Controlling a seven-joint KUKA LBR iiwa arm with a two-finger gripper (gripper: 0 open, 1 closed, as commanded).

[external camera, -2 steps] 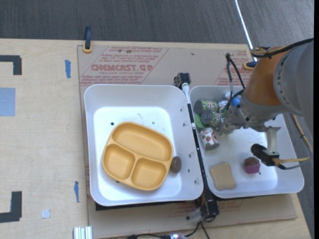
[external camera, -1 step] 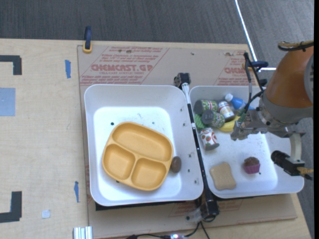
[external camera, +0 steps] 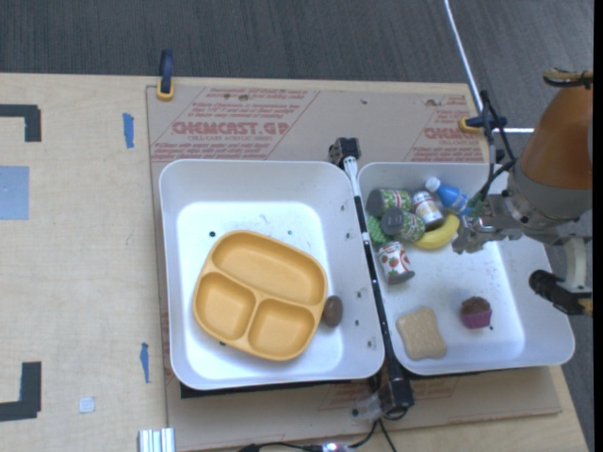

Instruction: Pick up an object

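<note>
The right bin holds a yellow banana, a green can, a dark green object, a red-and-white can, a small bottle with a blue cap, a slice of bread and a purple cupcake-like object. My gripper hangs low over the bin's right part, just beside the banana's right end. Nothing is visibly held in it.
The left bin contains a yellow divided tray and a small brown round object at the tray's right. A black bar runs between the bins. The arm's orange band rises at the right edge.
</note>
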